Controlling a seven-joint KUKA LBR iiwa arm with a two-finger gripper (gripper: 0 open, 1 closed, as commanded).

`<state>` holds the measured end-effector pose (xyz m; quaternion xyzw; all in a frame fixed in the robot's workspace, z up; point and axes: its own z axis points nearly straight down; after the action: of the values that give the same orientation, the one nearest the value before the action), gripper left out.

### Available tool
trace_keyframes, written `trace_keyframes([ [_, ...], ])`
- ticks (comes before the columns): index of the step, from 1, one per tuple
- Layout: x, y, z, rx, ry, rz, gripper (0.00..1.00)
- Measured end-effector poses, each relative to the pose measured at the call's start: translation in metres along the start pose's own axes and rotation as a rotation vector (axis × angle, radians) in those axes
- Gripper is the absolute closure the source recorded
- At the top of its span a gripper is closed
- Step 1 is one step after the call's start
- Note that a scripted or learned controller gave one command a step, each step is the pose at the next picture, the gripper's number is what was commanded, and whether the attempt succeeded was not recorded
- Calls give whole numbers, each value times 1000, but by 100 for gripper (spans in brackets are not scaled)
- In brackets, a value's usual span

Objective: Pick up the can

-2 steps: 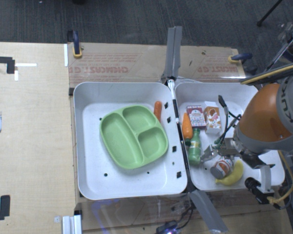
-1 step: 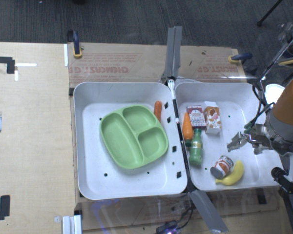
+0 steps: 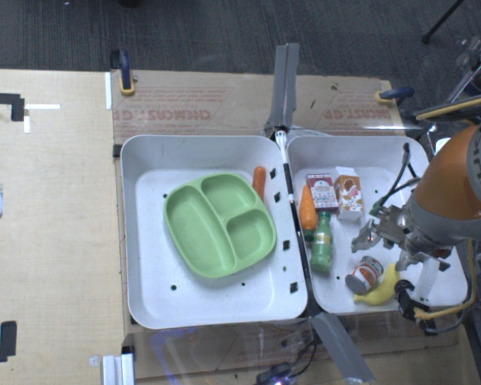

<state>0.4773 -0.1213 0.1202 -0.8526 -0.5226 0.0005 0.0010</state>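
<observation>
Floor (image 3: 224,14): dark grey carpet across the top of the frame, with black stand feet at the upper left and a thin dark leg at the upper right.
Bench (image 3: 48,215): pale wood panel filling the left side — black L-shaped marks and strips of white tape at its upper left and lower left.
Cardboard (image 3: 200,107): brown sheet under the bins, held by a blue clamp at each upper corner; it carries red printing that reads mirrored and faint — not legible.
Left bin (image 3: 140,239): white, centre of the frame, holding a green three-compartment plate (image 3: 220,227) and an orange carrot-like piece (image 3: 259,181) against its right wall.
Right bin (image 3: 337,147): white, right of centre, touching the left bin along a grey divider.
Cartons (image 3: 335,191): two small boxes side by side in the upper part of the right bin, red-and-white labels, text too small to read.
Green bottle (image 3: 321,245): lying below the cartons, beside an orange item (image 3: 306,208).
Can (image 3: 365,274): lower right of the right bin, on its side, red-and-white label unreadable, touching a yellow banana (image 3: 378,290).
Gripper (image 3: 385,235): just above and right of the can, below the arm's orange band; how far it is spread cannot be told, and nothing shows in its grasp.
</observation>
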Motion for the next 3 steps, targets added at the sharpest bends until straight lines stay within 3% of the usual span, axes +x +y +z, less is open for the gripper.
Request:
trace_keyframes([
  [1,12,-7,28,0,-1,-219,0],
  [2,-12,6,28,-1,-1,-90,0],
  [3,-7,4,28,-1,-1,-281,0],
])
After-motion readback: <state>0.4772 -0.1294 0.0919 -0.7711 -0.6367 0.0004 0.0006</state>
